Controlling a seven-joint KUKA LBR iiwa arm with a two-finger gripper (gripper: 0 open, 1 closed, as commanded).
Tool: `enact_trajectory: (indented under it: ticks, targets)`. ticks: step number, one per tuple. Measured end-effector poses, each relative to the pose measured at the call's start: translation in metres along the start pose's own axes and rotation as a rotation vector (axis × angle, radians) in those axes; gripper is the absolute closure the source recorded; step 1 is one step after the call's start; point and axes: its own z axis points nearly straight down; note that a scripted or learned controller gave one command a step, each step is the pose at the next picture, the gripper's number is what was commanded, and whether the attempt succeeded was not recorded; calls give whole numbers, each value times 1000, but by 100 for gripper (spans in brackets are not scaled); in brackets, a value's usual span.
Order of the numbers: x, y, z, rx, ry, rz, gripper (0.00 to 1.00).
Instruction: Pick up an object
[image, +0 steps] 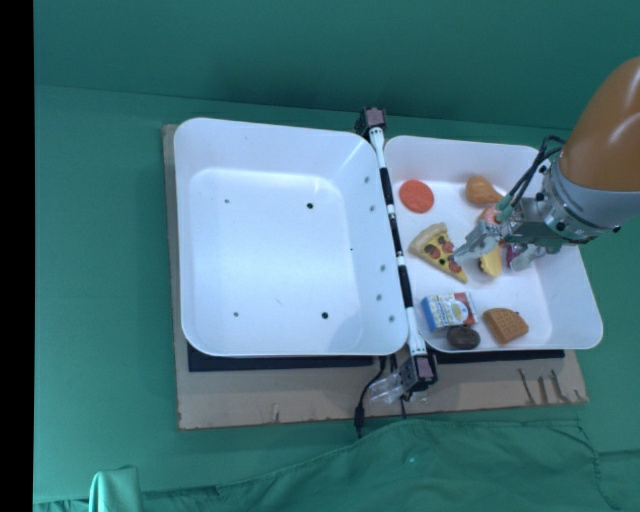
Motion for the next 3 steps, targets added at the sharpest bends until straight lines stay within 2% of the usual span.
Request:
enact_trajectory:
  ticks: [1, 3]
  targets:
    - [0, 0, 0, 0, 0, 0, 0]
    - [2, 9, 86, 6, 1, 1, 0]
